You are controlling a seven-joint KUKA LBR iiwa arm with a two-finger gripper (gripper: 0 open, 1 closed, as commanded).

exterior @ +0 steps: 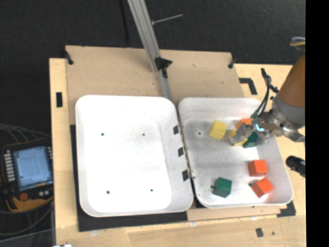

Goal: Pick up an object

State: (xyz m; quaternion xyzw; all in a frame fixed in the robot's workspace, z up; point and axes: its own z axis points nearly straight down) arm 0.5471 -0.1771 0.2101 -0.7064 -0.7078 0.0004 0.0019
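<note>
**Claw low among blocks in the right bin**

On the desk (144, 71), the left bin (128, 153) lies beside the right bin (205, 153). The right one holds a green block (222, 187), a yellow block (218, 130), then the claw (245, 136) over a small cluster; its grip cannot be told. Two orange blocks (258, 167) (262, 187) sit nearer the right wall.

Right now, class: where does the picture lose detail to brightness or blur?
Camera view: the left bin is bleached nearly featureless white; the right bin shows soft grey shading; the pincer is smeared over small things; the yellow block has soft edges.
</note>
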